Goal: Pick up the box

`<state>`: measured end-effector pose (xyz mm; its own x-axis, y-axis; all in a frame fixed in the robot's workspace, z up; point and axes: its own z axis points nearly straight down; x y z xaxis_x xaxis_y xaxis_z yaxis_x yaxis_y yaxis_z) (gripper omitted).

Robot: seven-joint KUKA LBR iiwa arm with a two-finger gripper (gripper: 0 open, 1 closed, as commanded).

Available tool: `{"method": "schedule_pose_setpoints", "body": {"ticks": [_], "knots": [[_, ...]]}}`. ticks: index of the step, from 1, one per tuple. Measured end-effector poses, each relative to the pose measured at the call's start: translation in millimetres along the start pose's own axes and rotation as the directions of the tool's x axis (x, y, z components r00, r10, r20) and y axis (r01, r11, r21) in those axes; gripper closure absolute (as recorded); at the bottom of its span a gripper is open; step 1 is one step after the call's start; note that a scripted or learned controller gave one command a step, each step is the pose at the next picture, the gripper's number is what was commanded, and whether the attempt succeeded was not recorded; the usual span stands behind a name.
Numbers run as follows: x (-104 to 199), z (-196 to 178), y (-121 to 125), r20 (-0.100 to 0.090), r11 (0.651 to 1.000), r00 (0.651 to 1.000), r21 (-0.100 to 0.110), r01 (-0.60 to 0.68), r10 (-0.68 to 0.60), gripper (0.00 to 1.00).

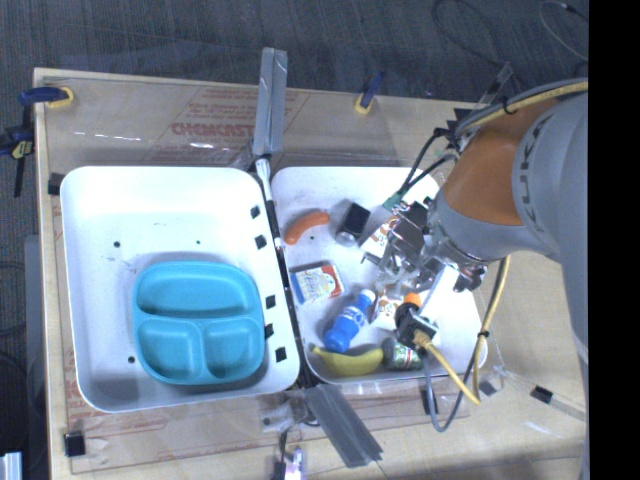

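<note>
Gripper poised low in the right bin, among clutter.
We cannot tell its grasp; the box lies flat at its nine o'clock, apart, so nothing is lifted.

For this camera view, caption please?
Gripper over right bin clutter; small box lies beside blue bottle.

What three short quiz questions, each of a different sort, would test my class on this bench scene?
1. True or false: the blue divided tray lies in the left bin.
2. Which fruit lies along the right bin's near edge? A) apple B) banana C) lemon
3. Fill in: the small flat box lies just left of the blue ____.

Key: 1 true; 2 B; 3 bottle.
</note>
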<state>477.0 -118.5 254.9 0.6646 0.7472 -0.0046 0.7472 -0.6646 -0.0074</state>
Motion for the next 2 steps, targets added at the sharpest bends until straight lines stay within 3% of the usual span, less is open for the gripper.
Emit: {"method": "schedule_pose_setpoints", "body": {"ticks": [2], "knots": [[1.5,-15.2,1.2,0.007,1.0,1.0,0.009,0.015,-0.015,1.0]]}}
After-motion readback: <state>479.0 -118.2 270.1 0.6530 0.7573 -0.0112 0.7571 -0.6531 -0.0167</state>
